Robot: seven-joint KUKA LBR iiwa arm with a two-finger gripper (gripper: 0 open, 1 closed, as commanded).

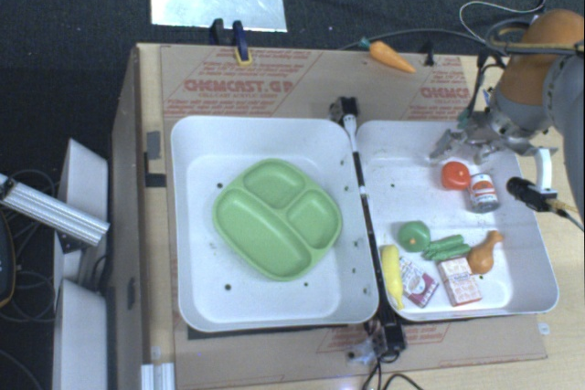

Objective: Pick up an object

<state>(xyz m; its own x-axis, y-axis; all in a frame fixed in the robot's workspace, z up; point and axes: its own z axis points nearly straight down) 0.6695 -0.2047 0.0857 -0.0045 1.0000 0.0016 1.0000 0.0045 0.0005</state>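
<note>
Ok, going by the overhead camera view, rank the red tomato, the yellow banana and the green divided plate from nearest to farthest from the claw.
1. Round red tomato, right bin, just below the claw.
2. Yellow banana, right bin's lower left corner.
3. Green divided plate, left bin, farthest.

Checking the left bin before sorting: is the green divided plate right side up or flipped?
Right side up: the green divided plate shows three open compartments facing upward.

arm (558, 91): grey casing | orange band | claw (471, 144): grey metal
</note>
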